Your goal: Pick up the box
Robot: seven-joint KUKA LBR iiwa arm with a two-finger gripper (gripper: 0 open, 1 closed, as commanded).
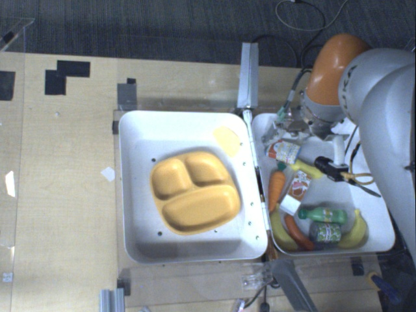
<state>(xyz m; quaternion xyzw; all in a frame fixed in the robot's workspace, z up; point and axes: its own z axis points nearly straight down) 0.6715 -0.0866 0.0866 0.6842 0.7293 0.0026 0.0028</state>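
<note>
Gripper low at right bin's far corner, over small box; grasp state impossible to tell. Yellow tray in left bin.

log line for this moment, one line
arm: over right bin far end | gripper: above box, grasp unclear | left bin: yellow tray | box: not lifted

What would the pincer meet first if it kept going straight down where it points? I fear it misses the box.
Probably the small white and red box lying just under the pincer at the far end of the right bin; depth is unclear from this slanted view.
</note>
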